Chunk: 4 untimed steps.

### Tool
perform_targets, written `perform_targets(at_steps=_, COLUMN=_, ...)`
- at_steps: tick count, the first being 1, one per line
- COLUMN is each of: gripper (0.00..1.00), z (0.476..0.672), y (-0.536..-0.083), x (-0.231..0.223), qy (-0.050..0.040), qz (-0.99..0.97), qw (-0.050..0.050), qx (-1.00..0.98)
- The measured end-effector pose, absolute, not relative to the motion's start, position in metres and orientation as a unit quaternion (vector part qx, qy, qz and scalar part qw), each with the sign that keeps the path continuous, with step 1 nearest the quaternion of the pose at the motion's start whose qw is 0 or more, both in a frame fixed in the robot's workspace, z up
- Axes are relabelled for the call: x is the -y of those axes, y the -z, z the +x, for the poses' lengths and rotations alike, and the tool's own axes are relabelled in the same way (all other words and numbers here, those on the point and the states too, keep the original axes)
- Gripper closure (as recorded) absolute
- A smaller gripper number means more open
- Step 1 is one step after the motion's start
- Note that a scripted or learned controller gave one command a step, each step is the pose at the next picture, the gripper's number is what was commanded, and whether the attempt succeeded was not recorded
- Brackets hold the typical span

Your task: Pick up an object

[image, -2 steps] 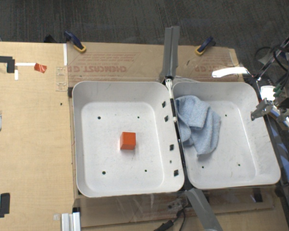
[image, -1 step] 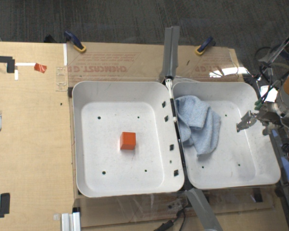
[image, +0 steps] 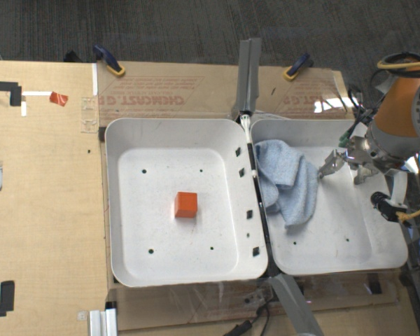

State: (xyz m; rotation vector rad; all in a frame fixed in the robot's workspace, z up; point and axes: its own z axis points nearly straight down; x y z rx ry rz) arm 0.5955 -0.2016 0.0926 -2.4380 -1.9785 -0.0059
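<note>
- Cloth [image: 287, 184], pale blue and crumpled, lay against the left wall of the right bin [image: 378, 254]; an orange block [image: 186, 205] sat mid-floor in the left bin [image: 126, 250].
- Likely trouble: soft folds could slip out of a shallow pinch, or the fingers could close short of the cloth's edge and catch nothing.
- Reaching for the block instead would have meant clearing the divider [image: 252, 180] between the bins.
- Gripper [image: 339, 161] hung over the right bin, just right of the cloth, holding nothing visible; whether it stood released or clenched could not be told.
</note>
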Motion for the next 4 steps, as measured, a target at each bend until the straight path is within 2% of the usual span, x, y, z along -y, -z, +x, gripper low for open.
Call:
perform_targets(at_steps=1, gripper=1.00, z=0.595, y=-0.102, x=0.203, qy=0.0005, qz=-0.776, qw=0.000, qx=0.631)
perform_targets(at_steps=2, gripper=1.00, z=0.589, y=-0.197, x=0.165, qy=-0.0002, qz=-0.729, qw=-0.001, qx=0.684)
perform_targets(at_steps=3, gripper=1.00, z=0.619, y=-0.184, x=0.160, qy=-0.0007, qz=-0.663, qw=-0.001, qx=0.749)
perform_targets(at_steps=4, gripper=1.00, z=0.601, y=-0.188, x=0.144, qy=-0.0006, qz=-0.589, qw=0.000, qx=0.808)
